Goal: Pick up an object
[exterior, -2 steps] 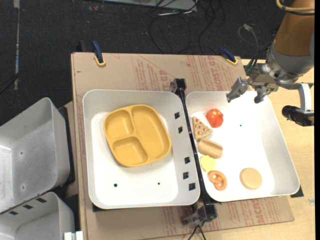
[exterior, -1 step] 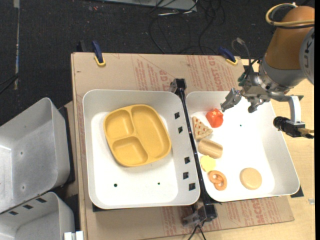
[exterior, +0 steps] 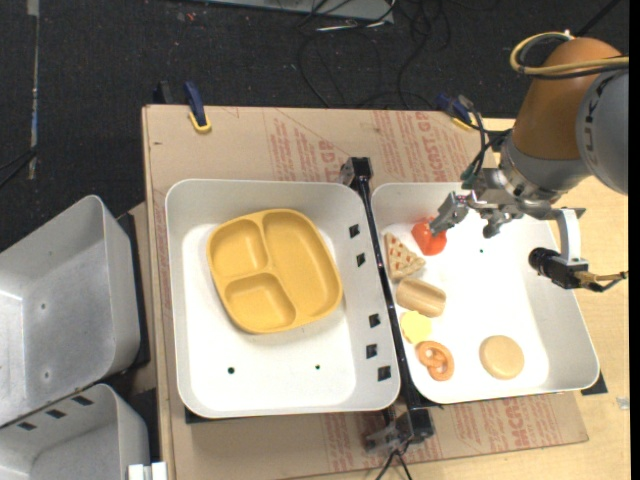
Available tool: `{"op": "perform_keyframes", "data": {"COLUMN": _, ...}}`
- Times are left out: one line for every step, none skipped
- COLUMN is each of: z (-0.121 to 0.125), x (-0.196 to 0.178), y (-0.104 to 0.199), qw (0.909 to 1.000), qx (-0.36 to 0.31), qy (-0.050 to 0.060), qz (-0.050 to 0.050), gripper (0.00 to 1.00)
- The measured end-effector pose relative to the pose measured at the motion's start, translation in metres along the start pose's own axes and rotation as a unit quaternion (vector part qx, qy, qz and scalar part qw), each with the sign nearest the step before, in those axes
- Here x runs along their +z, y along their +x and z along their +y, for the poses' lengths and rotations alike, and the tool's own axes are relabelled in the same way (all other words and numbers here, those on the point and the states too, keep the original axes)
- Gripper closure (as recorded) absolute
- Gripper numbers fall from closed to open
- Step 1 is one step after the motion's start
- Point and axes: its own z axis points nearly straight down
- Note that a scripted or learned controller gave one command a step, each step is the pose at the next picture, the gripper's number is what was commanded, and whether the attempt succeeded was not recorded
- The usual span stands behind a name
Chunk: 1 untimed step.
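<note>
Nearest the lens, the left bin [exterior: 190, 268] holds a yellow divided plate [exterior: 272, 268], well left of the gripper [exterior: 468, 216]. Right bin [exterior: 560, 308] carries the toy food: a tan bun [exterior: 501, 356] below the gripper, a bread roll [exterior: 421, 295], a waffle wedge [exterior: 402, 256], a pretzel [exterior: 436, 360] and a yellow slice [exterior: 416, 326] down to its lower left. Smallest, a red piece [exterior: 431, 238] sits just beside the left finger. Fingers appear spread, nothing between them. Judgement: pick not yet made; closing and lifting remain.

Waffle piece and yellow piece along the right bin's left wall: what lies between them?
The hot-dog bun lies between the waffle piece and the yellow piece, seen in the camera view.
</note>
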Motion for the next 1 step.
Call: {"op": "perform_keyframes", "data": {"z": -0.0024, "x": 0.0556, "y": 0.0106, "qw": 1.0000, "qx": -0.002, "qy": 0.000, "qz": 0.000, "gripper": 0.00}}
